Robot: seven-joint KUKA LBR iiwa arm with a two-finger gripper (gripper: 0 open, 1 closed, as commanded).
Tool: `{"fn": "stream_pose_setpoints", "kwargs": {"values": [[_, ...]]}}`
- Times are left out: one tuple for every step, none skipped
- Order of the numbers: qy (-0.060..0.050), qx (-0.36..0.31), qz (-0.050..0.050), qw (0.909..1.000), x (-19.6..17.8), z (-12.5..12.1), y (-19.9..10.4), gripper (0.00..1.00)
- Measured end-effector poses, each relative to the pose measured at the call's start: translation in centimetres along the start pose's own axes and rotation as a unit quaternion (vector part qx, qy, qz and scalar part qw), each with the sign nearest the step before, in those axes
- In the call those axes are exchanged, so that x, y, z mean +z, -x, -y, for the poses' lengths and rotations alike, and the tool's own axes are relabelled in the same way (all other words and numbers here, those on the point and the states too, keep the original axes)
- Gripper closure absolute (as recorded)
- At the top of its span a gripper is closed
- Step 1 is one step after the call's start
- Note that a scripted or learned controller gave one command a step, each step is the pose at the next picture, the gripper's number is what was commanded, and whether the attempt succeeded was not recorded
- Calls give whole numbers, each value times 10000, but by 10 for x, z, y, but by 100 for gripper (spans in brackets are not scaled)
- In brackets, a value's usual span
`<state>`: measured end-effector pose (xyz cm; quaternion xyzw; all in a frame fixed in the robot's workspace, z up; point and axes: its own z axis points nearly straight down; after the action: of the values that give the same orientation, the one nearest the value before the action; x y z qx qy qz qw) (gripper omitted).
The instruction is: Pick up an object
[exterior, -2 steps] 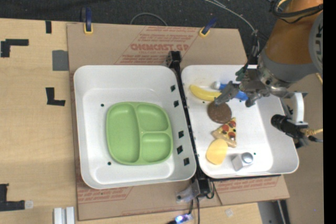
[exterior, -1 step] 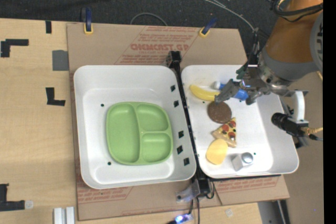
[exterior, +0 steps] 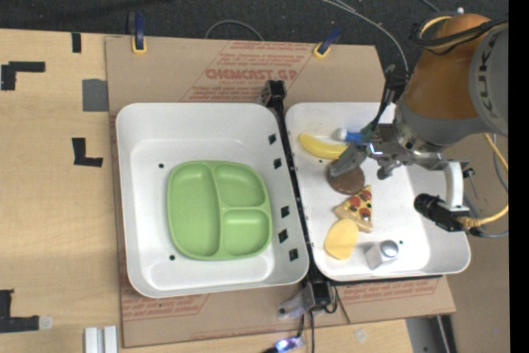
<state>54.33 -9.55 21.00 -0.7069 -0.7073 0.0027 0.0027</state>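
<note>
Banana (exterior: 321, 146) lies flat in the right bin (exterior: 430, 260), long axis roughly left-right, beside a brown disc (exterior: 347, 178). Hand (exterior: 357, 151) hovers close; its opening cannot be told.

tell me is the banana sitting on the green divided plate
No, the banana lies in the right bin, while the green divided plate sits alone in the left bin.

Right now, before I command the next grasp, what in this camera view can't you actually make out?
- Gripper: its fingertips merge with the brown piece below; open or shut is unclear, as is any contact.
- Blue item beside the banana: partly covered by the wrist, identity unclear.
- Small grey object: too small to identify.
- Right bin: its far right part lies under the arm.
</note>
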Motion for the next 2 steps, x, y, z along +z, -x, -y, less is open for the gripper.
{"fn": "stream_pose_setpoints", "kwargs": {"values": [[-11, -3, -4, 10000, 62, -7, -2, 0], [28, 3, 13, 10000, 122, -6, 6, 0]]}}
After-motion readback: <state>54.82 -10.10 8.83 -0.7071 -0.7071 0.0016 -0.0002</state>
